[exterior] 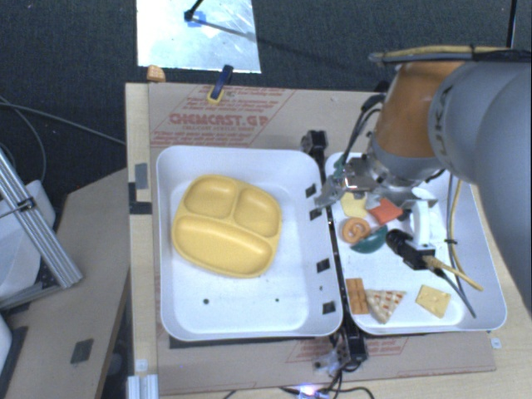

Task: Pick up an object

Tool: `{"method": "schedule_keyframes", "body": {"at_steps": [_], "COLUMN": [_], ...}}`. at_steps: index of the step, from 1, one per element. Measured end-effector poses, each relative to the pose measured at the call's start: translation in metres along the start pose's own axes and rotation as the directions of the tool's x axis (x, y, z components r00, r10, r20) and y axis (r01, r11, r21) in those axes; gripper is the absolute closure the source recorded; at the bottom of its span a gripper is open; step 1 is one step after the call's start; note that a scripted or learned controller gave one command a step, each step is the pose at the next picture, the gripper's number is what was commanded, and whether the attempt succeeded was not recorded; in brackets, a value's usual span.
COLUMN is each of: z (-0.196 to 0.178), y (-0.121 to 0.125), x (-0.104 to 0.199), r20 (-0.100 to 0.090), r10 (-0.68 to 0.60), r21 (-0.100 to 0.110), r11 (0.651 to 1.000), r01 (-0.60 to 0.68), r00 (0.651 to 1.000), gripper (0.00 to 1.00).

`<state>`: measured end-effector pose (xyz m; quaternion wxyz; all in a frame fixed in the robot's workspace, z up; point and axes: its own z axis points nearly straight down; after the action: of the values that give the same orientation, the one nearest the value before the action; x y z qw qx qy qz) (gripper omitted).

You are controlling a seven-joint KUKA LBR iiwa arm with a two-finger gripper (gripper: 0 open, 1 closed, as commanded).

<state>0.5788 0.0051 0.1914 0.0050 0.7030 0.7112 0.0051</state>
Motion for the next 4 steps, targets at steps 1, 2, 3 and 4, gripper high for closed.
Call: {"method": "schedule_keyframes", "body": {"at_steps": [1, 2, 3, 4], "z": [-0.045, -0.114, 0.084, 0.073], "y": [0.05, -0.006, 0.013, 0.014], "x": [0.055, 0.13, 0.161, 0.164], "r20": [-0.002, -0.004, -0.004, -0.011], "r10": [0.001, 0.0, 0.008, 0.007], "r21": [0.003, 0.009, -0.002, -0.002], "r11": [1.0, 1.0, 1.0, 1.0], "r01": [-0.001, 0.0, -0.008, -0.007], "r00": [1.0, 1.0, 1.0, 1.0], "gripper": [0.0, 0.0, 0.0, 1.0]}}
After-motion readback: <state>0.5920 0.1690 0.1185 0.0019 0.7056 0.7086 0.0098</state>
